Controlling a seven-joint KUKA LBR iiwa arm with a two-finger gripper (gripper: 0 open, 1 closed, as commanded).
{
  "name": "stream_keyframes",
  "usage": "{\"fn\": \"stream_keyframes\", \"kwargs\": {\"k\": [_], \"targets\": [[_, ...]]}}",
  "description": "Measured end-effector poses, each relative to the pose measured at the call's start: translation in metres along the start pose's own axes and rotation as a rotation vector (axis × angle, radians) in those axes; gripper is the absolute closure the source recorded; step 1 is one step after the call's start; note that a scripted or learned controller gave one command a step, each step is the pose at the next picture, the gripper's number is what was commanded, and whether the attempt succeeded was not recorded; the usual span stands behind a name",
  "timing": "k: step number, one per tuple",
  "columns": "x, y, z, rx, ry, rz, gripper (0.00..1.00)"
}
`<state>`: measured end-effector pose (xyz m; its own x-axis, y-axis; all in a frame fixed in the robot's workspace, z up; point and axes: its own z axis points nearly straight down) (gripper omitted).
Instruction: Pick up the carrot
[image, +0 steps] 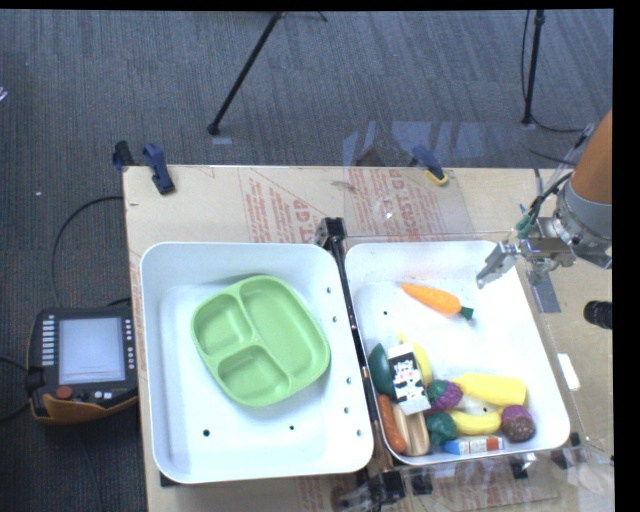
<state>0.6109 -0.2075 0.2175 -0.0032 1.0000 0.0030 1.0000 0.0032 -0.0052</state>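
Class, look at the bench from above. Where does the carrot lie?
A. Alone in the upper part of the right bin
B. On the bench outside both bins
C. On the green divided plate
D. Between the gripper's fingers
A: the carrot lies by itself on the right bin floor, above the heap of toy food.

Red lettering is printed on the brown cardboard sheet (300, 205) covering the worktop, running at a slant and seen reversed, too blurred to read. A small box (404, 379) in the right bin (520, 300) carries a black-and-white label, likewise illegible. No other text can be read.
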Motion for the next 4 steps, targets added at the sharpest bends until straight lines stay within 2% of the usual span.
{"fn": "stream_keyframes", "kwargs": {"k": [1, 2, 3, 4], "targets": [[0.0, 0.014, 0.132, -0.001, 0.004, -0.092, 0.0], [0.035, 0.035, 0.131, -0.003, 0.0, 0.026, 0.0], [0.036, 0.035, 0.121, -0.001, 0.0, 0.021, 1.0], [0.036, 0.035, 0.121, 0.0, -0.001, 0.021, 0.0]]}}
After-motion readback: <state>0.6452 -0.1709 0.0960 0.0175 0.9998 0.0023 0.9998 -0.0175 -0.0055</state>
